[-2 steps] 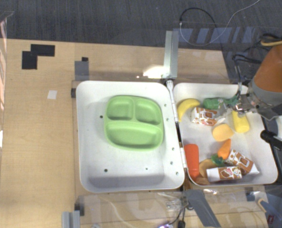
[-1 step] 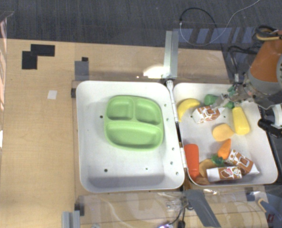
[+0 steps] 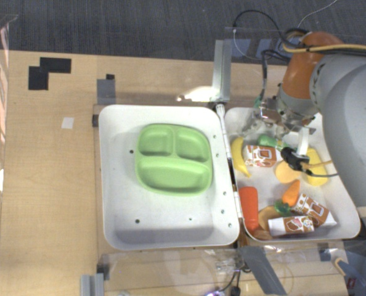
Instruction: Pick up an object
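My gripper [image 3: 281,127] hangs low over the back of the right bin [image 3: 349,217], under the orange band of the arm. Just below it lie a small green item [image 3: 268,141] and a brown-and-white carton [image 3: 260,156]. A banana [image 3: 238,156] lies along the bin's left wall. To the right are a yellow lemon-like fruit [image 3: 317,166] and a pale orange piece [image 3: 286,173]. Nearer the front sit a carrot [image 3: 291,193], a red-orange cylinder [image 3: 249,206] and two more cartons [image 3: 294,225]. I see nothing held in the gripper.
The left bin [image 3: 118,221] holds a green divided plate [image 3: 174,159]. A metal divider post [image 3: 223,73] stands between the bins at the back. The grey arm body [image 3: 349,122] covers the right bin's right side.
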`<state>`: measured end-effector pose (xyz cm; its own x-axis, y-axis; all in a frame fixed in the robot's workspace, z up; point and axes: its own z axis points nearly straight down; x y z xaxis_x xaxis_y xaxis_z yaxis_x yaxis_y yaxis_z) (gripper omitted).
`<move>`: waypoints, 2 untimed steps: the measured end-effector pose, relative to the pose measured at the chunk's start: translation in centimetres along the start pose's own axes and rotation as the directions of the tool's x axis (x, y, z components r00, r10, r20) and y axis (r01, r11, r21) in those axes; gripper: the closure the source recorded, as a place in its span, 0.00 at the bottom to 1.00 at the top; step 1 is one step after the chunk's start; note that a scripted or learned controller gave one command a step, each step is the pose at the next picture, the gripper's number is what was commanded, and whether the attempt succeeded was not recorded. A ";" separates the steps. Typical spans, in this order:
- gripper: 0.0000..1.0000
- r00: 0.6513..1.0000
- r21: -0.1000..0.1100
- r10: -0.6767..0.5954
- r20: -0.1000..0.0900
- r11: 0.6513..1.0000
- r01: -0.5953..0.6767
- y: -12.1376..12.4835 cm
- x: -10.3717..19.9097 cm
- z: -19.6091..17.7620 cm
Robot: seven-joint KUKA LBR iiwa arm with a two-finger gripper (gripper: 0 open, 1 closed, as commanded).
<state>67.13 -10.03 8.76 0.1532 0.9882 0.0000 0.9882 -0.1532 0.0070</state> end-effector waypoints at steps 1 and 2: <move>0.00 1.000 0.001 0.018 0.001 1.000 -0.018 0.6 -4.2 0.0; 1.00 1.000 -0.005 0.009 0.001 1.000 -0.009 0.9 -3.9 -1.2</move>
<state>67.39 -13.97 9.96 0.1619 0.9868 -0.0010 0.9867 -0.1619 0.0122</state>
